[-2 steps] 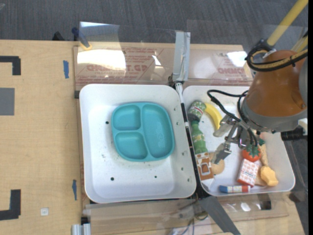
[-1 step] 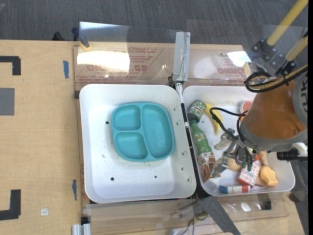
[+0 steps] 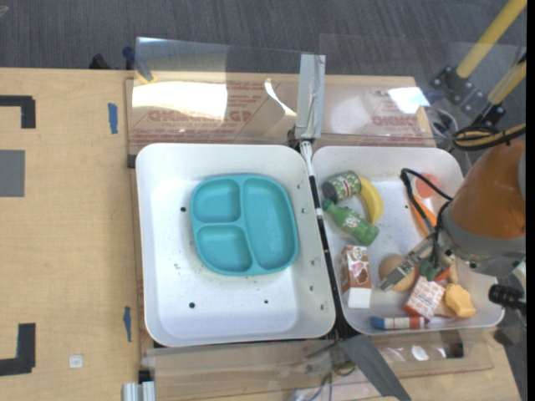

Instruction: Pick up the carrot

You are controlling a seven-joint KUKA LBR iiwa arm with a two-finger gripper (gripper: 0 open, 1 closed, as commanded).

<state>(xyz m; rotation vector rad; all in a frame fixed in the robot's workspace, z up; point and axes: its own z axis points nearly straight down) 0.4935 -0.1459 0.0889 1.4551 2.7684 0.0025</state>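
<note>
1. Orange carrot [image 3: 424, 200] lies at right bin [image 3: 378, 154] far side, partly under my arm [image 3: 493, 207].
2. My gripper [image 3: 411, 267] is low amid clutter nr bread roll [image 3: 391, 267], short of carrot; finger state: can't tell.
3. Judgement: needs repositioning twd carrot before grasp.

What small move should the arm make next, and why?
Probably lift and shift the gripper toward the carrot, which lies nearer the right bin's far wall; the gripper sits by a tan roll and a red-white packet, off the carrot.
</note>
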